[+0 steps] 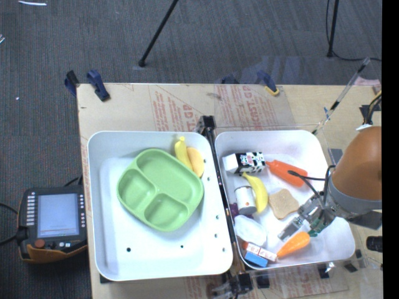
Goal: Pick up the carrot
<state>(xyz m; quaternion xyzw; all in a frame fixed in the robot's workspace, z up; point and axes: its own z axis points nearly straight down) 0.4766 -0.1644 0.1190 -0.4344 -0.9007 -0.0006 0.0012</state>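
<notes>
Lying in right bin (315,143), carrot (293,245) sits near front wall, tilted. Gripper (303,220) just above carrot, close, not clasping it; finger spread unclear, cannot tell. Bread slice (283,204) beside carrot, further back. Banana (258,191) beyond bread. Second orange carrot-like piece (286,170) well back from carrot. Green tray (161,189) in left bin (103,167).

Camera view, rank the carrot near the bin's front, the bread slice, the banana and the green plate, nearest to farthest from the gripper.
1. Carrot, just in front of the gripper.
2. Bread slice, slightly behind.
3. Banana, mid-bin.
4. Green plate, in the other bin.
</notes>
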